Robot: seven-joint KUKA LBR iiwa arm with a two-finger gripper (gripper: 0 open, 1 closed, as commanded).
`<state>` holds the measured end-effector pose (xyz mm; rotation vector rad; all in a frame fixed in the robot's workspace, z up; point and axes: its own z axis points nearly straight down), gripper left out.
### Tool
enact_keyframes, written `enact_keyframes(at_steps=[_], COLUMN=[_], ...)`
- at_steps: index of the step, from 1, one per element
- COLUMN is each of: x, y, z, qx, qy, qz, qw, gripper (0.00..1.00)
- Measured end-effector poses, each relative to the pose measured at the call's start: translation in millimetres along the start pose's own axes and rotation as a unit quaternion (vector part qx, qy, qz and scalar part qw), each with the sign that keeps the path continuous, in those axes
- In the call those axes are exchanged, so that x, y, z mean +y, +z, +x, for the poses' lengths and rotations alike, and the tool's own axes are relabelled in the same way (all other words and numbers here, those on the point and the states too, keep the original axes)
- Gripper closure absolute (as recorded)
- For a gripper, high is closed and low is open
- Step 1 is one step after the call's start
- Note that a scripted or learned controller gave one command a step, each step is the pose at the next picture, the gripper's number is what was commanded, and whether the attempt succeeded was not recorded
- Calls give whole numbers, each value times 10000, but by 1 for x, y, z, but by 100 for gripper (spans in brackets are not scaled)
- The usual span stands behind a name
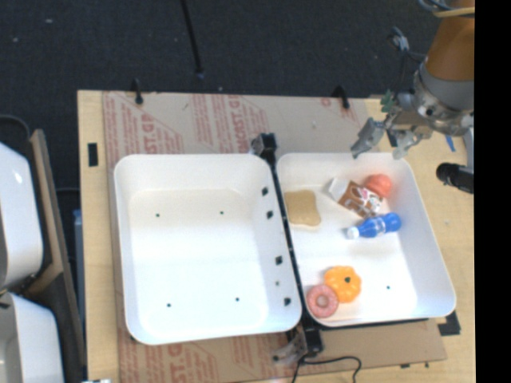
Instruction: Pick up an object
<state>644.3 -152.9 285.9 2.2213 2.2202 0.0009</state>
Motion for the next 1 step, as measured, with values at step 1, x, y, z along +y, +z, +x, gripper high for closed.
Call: enact_keyframes(at_steps=[1], x=[2], y=[65], z=[-68], qx=[0], qy=[25], qz=[33], qw=[10000], gripper=[0])
